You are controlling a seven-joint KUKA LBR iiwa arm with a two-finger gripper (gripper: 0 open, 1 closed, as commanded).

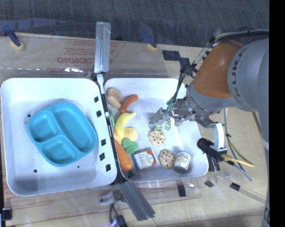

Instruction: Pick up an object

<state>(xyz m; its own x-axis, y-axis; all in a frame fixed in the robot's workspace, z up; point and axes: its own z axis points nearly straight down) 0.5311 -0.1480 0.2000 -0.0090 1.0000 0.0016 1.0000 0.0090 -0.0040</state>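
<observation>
1. We see the grey arm's jaws (162, 118) low over the right bin (147, 85), above a small green-and-silver item (164, 124); we cannot tell how far open they are or whether they hold it.
2. Just below the jaws lies a cookie (156, 137); a second cookie (166, 158) and a small labelled cup (182, 160) sit by the near wall, beside a printed snack box (144, 159) whose writing is too small to read.
3. Along the bin's left side we see a banana (123, 122), a sausage (128, 102) and a carrot (124, 158).
4. The left bin (19, 169) holds a blue divided plate (62, 133).
5. Faint red lettering on the worktop (43, 53) is unreadable.
</observation>
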